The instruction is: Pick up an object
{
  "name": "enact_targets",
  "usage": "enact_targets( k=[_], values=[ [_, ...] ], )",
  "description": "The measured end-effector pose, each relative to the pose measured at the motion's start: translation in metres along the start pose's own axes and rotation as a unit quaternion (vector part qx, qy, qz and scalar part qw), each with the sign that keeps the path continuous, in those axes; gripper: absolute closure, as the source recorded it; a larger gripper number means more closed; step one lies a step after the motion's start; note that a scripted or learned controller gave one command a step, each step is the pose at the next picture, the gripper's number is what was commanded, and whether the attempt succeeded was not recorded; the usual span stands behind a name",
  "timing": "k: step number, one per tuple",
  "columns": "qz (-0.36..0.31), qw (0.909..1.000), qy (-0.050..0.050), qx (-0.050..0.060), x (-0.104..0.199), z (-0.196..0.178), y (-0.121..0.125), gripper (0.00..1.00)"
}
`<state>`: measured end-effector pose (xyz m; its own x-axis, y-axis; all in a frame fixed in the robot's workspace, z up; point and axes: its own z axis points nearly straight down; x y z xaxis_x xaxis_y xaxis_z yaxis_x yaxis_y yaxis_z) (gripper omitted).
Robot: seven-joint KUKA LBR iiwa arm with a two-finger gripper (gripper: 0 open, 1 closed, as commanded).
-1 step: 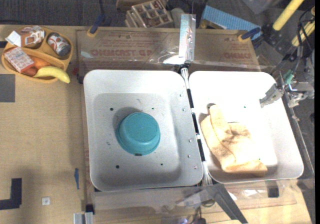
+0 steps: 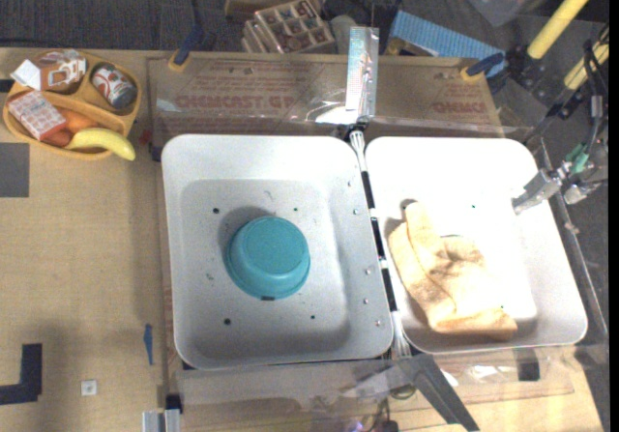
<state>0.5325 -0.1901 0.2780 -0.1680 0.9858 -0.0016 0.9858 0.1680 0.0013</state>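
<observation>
A teal bowl (image 2: 269, 257) lies upside down near the middle of the left white bin (image 2: 193, 179). In the right white bin (image 2: 484, 169) a tan, stained, crumpled cloth-like piece (image 2: 445, 275) lies toward the front left, reaching from the bin's left wall to near its front edge.
A yellow dish (image 2: 58, 111) with toy food and a banana sits on the bench at the far left. A small metal fixture with cables (image 2: 546, 184) stands at the right bin's right rim. Boxes and clutter lie beyond the bins at the back.
</observation>
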Motion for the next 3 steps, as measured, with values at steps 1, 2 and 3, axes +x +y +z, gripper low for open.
enact_targets(
  k=[1, 2, 3],
  values=[
    [0.030, 0.9995, 0.001, 0.002, 0.064, 0.124, 0.056, 0.00],
    [-0.032, 0.9995, 0.000, -0.005, 0.074, 0.188, 0.042, 0.00],
    [-0.032, 0.9995, 0.000, -0.005, 0.073, 0.188, 0.042, 0.00]
  ],
)
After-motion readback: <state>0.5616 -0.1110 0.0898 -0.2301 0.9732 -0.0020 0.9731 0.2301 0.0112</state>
